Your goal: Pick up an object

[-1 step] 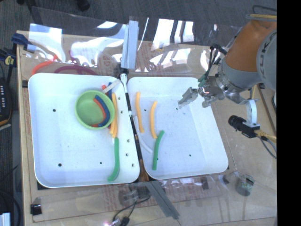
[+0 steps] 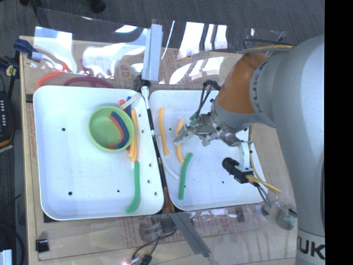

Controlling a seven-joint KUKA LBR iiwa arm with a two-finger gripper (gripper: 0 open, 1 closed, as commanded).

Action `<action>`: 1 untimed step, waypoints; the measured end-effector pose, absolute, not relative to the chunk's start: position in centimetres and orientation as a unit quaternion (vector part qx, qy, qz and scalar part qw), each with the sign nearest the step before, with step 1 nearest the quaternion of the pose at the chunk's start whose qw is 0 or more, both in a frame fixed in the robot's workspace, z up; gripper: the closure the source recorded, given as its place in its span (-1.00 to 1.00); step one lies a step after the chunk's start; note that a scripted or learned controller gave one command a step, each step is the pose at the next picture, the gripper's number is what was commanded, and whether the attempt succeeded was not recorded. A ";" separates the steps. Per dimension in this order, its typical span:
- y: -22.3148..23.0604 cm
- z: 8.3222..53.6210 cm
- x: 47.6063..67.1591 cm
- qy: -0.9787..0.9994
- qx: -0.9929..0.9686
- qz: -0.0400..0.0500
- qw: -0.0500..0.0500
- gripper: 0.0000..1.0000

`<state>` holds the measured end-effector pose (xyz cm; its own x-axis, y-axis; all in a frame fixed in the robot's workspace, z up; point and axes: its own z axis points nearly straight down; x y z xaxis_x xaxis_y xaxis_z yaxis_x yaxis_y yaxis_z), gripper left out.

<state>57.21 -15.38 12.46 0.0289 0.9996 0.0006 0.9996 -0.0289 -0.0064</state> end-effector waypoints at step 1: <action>-13.5 9.6 59.7 -0.715 -0.699 0.000 -0.002 -1.00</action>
